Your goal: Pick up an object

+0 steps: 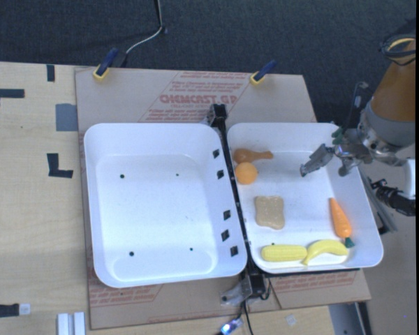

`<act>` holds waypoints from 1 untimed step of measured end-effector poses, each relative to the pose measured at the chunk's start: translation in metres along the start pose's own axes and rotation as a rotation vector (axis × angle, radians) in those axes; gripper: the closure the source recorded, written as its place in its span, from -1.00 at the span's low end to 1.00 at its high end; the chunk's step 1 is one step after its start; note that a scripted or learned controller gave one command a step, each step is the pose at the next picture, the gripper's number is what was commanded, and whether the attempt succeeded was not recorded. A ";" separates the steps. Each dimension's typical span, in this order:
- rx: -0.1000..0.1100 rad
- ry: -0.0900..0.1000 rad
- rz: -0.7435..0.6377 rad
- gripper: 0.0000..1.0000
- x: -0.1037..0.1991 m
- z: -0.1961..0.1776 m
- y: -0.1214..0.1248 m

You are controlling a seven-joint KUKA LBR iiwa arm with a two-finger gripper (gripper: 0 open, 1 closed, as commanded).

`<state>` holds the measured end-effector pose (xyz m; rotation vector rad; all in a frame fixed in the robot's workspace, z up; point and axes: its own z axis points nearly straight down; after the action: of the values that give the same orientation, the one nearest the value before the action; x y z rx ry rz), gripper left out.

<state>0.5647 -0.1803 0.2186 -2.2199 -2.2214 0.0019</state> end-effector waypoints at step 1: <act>-0.001 0.000 -0.001 1.00 0.001 -0.010 0.000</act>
<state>0.5651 -0.1798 0.2285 -2.2192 -2.2229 0.0015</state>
